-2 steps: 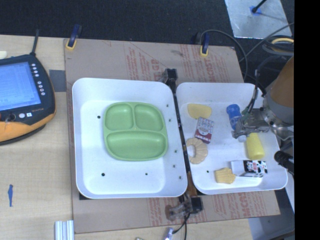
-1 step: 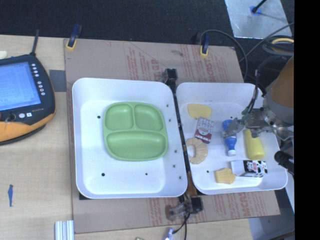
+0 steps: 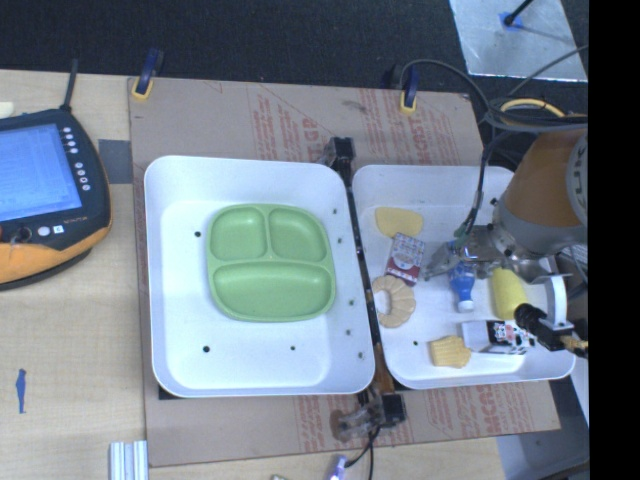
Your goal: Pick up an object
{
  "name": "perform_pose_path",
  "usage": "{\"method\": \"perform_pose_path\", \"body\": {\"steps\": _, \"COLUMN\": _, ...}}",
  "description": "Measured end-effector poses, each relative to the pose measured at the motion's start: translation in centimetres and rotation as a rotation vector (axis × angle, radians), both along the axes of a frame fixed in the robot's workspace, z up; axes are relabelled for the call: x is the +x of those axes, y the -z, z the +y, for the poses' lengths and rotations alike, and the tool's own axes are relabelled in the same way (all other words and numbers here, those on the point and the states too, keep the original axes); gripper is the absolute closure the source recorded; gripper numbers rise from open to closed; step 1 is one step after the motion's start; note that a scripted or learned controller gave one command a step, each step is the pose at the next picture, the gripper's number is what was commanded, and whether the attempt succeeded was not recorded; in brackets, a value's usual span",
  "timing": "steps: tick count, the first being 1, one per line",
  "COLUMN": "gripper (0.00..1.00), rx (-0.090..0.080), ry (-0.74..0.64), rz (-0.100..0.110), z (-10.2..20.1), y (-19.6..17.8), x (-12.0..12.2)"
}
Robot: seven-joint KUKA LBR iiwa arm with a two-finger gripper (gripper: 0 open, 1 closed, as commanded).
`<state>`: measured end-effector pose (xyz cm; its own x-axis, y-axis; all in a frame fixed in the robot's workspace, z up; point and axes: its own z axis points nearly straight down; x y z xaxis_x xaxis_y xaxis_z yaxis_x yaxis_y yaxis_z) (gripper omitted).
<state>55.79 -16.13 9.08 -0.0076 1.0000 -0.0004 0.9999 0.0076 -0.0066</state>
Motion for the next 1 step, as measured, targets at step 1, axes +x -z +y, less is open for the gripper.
{"method": "perform_pose_path", "body": {"steps": 1, "gripper": 1.00, "rx": -0.001, "ry": -0.002, "rz": 0.001, "z": -0.09, "y": -1.08, "x": 0.04}}
